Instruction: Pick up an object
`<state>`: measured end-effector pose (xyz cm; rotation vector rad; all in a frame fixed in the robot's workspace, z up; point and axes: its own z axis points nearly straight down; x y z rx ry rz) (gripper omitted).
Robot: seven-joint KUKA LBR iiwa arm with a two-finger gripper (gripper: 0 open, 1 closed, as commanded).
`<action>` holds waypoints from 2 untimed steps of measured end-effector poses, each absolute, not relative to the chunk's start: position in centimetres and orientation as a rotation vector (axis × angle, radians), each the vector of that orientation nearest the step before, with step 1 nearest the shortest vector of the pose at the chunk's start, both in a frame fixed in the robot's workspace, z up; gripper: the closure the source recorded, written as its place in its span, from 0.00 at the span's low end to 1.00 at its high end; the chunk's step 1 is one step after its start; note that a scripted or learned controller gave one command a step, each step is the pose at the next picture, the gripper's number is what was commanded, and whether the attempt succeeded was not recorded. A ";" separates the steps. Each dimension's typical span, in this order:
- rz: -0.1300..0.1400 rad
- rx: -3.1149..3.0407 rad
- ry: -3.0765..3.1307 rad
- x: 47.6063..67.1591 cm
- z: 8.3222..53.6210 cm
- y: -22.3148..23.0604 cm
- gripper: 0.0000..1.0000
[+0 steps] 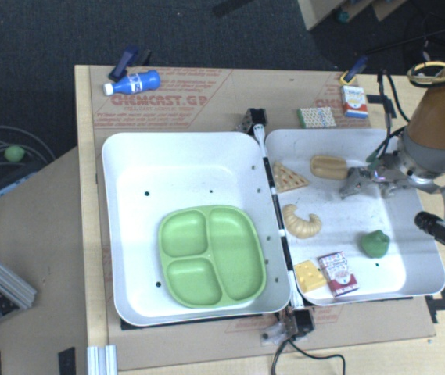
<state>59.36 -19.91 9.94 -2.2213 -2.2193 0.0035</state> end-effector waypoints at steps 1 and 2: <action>0.001 -2.220 -2.219 53.4 9.2 -21.5 0.00; 0.001 -2.220 -2.220 50.0 8.4 -18.0 0.00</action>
